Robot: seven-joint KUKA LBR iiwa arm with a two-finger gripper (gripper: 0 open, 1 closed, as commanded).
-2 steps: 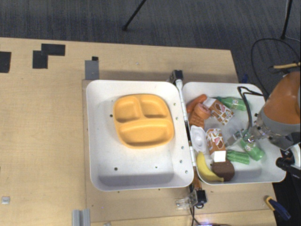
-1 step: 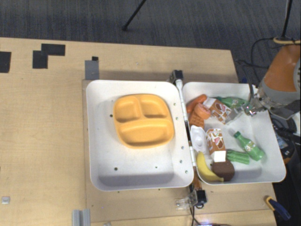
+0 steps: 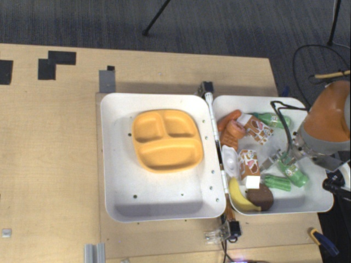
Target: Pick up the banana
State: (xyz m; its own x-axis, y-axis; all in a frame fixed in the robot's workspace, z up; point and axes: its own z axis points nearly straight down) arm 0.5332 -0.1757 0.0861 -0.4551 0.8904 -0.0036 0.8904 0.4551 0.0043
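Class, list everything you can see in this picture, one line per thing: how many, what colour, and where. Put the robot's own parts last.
left bin: 1, white, left half of bench
divided tray: 1, orange-yellow, in left bin
right bin: 1, white, beside left bin
banana: 1, yellow, right bin's near-left corner
brown item: 1, dark brown, touching banana
white block: 1, white, above banana
green items: several, green, right bin
printed packets: 2, brown-white, right bin
arm: 1, orange and grey, right edge
hand: 1, grey, over right bin
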